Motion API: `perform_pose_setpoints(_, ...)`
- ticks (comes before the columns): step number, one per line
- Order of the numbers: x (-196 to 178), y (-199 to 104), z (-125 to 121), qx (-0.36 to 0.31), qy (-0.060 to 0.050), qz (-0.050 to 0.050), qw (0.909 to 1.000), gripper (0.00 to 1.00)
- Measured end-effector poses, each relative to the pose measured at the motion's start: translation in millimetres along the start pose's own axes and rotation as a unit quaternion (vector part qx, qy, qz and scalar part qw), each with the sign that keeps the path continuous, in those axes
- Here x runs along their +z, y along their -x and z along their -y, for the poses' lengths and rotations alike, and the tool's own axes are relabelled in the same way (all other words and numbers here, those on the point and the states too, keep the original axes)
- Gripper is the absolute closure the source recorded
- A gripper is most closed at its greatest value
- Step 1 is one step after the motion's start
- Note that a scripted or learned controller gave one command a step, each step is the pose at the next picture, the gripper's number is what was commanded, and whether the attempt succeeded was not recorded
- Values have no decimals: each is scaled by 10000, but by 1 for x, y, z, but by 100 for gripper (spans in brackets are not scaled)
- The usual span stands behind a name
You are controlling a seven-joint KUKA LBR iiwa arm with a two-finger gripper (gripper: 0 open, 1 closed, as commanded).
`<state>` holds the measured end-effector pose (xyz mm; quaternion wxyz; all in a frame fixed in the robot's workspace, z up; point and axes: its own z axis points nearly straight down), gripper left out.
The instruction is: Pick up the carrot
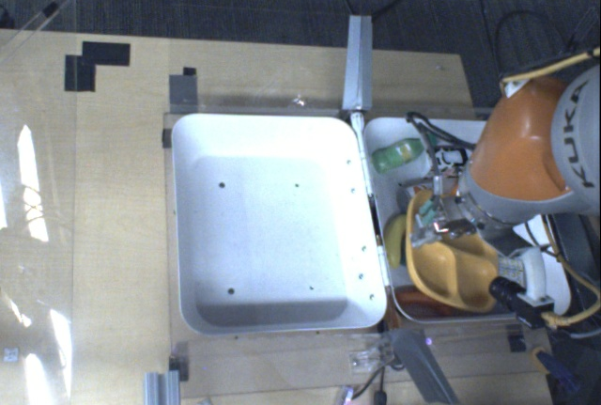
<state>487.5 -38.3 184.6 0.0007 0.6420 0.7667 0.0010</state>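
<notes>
**Camera view: arm low in the right bin**

Hand (441, 217) sits among clutter right of the left bin (272, 309), beside a green item (398, 153) and yellow item (455, 272). Its grip state I cannot tell. No carrot identifiable; likely the reaching step. Next: locate it.

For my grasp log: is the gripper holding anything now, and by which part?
It cannot be told. The gripper is low in the right bin, among a yellow object and a green one.
</notes>
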Motion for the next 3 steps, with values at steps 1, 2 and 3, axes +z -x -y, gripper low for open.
perform_pose_setpoints(1, -11, 0, -2, -7, 24, 4, 10000, 100)
perform_pose_setpoints(2, -75, 19, 2, 817, 20, 9, 9967, 100)
perform_pose_setpoints(3, 0, 16, 3, -801, 1, 3, 9968, 100)
